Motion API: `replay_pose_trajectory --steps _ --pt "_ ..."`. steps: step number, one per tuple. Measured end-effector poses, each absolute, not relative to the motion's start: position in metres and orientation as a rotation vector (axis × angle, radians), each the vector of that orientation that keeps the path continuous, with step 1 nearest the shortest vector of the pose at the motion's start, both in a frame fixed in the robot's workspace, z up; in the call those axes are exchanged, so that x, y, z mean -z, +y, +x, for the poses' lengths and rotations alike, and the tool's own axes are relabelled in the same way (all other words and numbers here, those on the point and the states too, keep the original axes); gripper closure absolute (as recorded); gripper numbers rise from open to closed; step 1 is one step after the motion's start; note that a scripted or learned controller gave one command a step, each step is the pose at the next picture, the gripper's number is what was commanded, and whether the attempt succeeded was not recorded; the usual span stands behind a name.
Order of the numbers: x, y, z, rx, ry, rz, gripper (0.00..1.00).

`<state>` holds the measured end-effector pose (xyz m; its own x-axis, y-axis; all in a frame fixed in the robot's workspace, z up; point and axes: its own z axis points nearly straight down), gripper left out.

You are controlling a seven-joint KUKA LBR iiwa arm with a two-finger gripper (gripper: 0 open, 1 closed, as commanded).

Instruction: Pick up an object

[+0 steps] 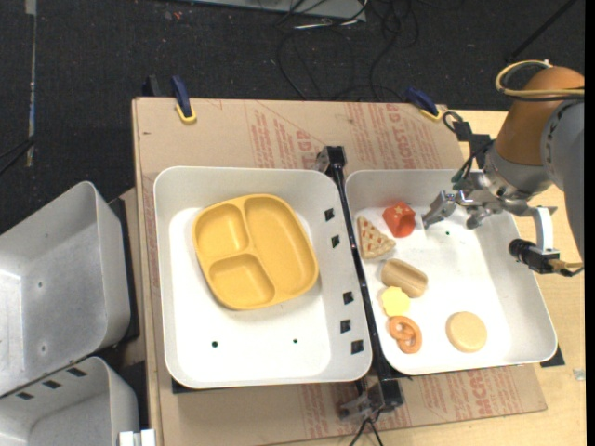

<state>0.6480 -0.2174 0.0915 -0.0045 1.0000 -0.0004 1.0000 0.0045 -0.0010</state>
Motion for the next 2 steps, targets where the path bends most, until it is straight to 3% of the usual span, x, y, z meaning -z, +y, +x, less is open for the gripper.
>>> replay_pose_trajectory --steps 1,2 --pt "-0.104 -0.217 0.649 0.001 -2.231 -2.218 1.00" --pt "-0.167 -0.218 0.657 0.006 -2.231 -2.222 1.00"
